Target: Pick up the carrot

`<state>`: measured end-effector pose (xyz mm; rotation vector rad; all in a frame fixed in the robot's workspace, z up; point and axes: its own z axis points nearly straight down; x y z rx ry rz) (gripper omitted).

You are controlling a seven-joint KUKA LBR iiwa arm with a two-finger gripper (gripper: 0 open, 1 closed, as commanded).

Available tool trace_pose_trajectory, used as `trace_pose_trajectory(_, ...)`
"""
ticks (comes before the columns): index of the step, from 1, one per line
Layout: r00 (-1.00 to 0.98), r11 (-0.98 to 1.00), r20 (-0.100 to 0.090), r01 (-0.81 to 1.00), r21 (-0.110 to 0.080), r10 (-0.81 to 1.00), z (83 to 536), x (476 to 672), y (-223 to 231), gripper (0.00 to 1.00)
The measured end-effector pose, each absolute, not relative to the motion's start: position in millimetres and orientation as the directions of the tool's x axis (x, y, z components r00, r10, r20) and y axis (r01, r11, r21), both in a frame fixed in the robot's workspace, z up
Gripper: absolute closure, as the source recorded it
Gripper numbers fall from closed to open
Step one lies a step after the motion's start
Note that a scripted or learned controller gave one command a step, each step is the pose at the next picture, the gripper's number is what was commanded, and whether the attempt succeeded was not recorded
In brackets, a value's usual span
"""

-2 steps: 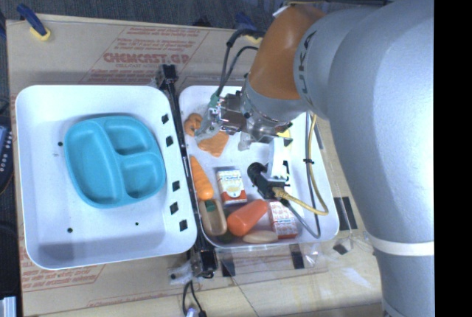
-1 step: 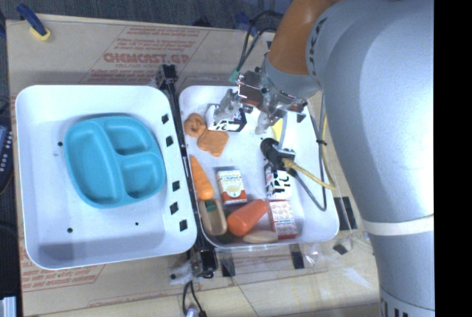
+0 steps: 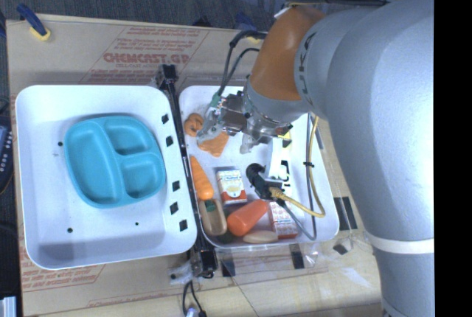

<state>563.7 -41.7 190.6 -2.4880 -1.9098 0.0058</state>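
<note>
**Carrot lay by the divider while the claw hung over the orange pieces**

Down at the near end of the right bin (image 3: pixel 328 223), a pale flat piece (image 3: pixel 259 237) sat at the front wall, with a fat orange-red vegetable (image 3: pixel 247 217) lying tilted just behind it and a small red-and-white packet (image 3: pixel 281 220) beside that. A wooden-looking block (image 3: pixel 214 216) sat at the left of that cluster. And there was the carrot (image 3: pixel 201 178): slim, bright orange, tapering to a point at its far end, lying along the bin's left wall, its thick end touching a green tip near the block. Just right of it stood a little orange-and-white carton (image 3: pixel 233 186). Farther back, the claw (image 3: pixel 221 120) hovered over two orange lumps (image 3: pixel 206 135); whether it was apart or together, I could not tell. Over in the left bin (image 3: pixel 37 161), a blue divided tray (image 3: pixel 114 159) rested. The counter (image 3: pixel 133 50) carried both.
</note>
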Motion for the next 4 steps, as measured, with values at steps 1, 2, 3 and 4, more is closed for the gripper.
trace_pose_trajectory(1, 0.183, -0.183, -0.003, 0.983, -0.005, 0.983, 155.0, 604.3, -119.4, 0.00)
trace_pose_trajectory(2, 0.190, -0.190, 0.000, 0.982, -0.001, 0.982, 92.2, 608.5, -100.2, 0.00)
trace_pose_trajectory(3, 0.185, -0.185, 0.001, 0.983, -0.004, 0.983, 102.0, 608.3, -99.4, 1.00)
trace_pose_trajectory(4, 0.185, -0.185, 0.001, 0.983, -0.005, 0.983, 101.7, 608.2, -99.4, 0.00)
